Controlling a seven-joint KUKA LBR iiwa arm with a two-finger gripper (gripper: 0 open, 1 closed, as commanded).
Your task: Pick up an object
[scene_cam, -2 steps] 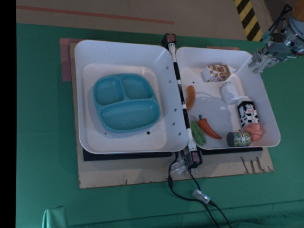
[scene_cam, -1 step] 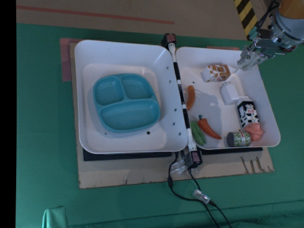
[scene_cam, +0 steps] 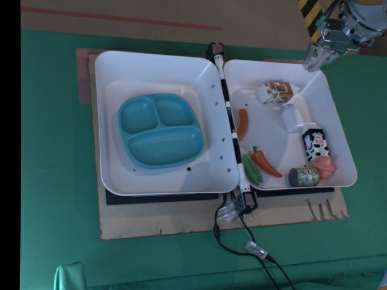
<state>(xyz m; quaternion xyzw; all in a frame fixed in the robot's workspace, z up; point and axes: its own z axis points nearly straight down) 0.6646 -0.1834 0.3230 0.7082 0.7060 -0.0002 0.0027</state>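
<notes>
Gripper (scene_cam: pixel 314 61) above right bin's (scene_cam: pixel 336 110) far rim — grip state unclear; cow-print carton (scene_cam: pixel 314 145) — no readable text.

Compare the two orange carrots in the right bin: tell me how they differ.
The upper carrot lies almost straight up and down in the view, close to the divider between the bins, while the lower carrot lies on a slant, its tip toward the bin's front. The lower carrot shows a green top and sits beside a green pea pod; the upper carrot lies apart from other toys. Both are orange and lie flat in the right bin.
</notes>
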